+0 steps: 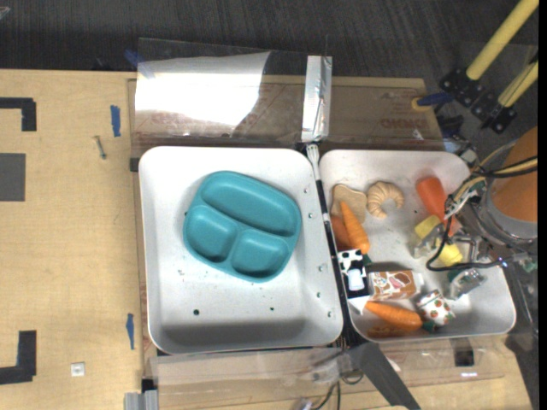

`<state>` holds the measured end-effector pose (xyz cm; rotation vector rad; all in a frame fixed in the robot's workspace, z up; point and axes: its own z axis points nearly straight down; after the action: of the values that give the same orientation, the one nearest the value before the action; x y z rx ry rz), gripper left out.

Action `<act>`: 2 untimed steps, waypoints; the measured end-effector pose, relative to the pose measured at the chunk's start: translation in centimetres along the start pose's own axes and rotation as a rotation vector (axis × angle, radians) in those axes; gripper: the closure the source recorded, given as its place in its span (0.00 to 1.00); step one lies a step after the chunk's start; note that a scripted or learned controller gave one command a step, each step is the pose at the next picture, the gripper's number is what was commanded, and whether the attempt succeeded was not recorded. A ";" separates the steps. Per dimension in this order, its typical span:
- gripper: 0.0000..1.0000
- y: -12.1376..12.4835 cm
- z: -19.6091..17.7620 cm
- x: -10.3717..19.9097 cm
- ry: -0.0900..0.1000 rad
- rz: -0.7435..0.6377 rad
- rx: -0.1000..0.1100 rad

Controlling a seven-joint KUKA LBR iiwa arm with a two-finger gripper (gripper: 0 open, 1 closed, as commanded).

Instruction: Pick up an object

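Three orange carrots lie in the right bin [500,314]: a carrot [432,196] far right, a carrot [350,227] by the left wall, a carrot [394,315] at the near edge. One croissant [384,195], one small carton [394,284] and one yellow piece [427,226] lie among them. One teal divided plate [242,223] fills the left bin [162,254]. Whether the gripper [461,250] is released or clenched cannot be told.

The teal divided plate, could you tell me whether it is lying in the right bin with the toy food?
No, the teal divided plate lies alone in the left bin, while the toy food sits in the right bin.
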<state>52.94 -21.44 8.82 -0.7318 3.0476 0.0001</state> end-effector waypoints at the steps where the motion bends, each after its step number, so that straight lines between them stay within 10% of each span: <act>1: 0.00 4.1 -0.1 -5.8 -0.004 -0.134 0.012; 2: 0.00 1.3 0.0 -3.1 -0.005 -0.138 0.007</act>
<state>55.09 -18.90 8.87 -0.9386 2.9840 -0.0089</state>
